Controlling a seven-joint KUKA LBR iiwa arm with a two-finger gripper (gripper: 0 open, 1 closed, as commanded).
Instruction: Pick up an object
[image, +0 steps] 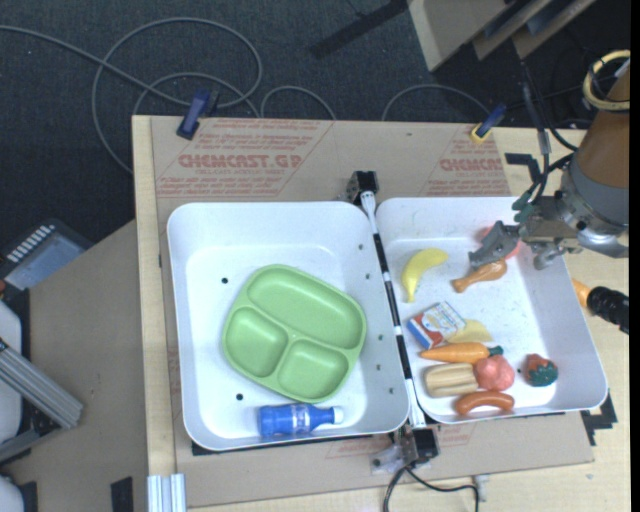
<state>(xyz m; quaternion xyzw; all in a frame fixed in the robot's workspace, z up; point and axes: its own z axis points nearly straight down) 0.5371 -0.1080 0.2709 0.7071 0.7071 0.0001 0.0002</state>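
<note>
Two bins side by side on the bench (250, 165), meeting at a dark seam down mid-frame. You've got the gripper (530, 235) at the upper right corner of the right bin (560, 330), close to its right wall. I can't tell whether the jaws are apart or together; nothing is visibly between them.

Right bin contents:
- Pink piece (493, 240) and brown drumstick-shaped item (480, 276) just left of the gripper, touching or nearly so.
- Banana (421, 270) upper left, near the seam wall.
- Small card (437, 322) mid-left, with a pale yellow piece (474, 331) beside it.
- Carrot (458, 352), bread roll (448, 379), sausage (485, 403) and peach (494, 374) packed together along the bottom edge, little gap between them.
- Strawberry (541, 370) lower right, near the wall, apart from the cluster.

Open floor in this bin: the centre-right strip between the drumstick and the strawberry, and the top band above the banana.

Left bin (200, 250): green tray (292, 330) tilted in the middle, blue bottle (296, 419) lying flat along the bottom edge. You have free floor around the tray on the top and left sides.

Blue clips (193, 113) at the bench's upper corners.
</note>
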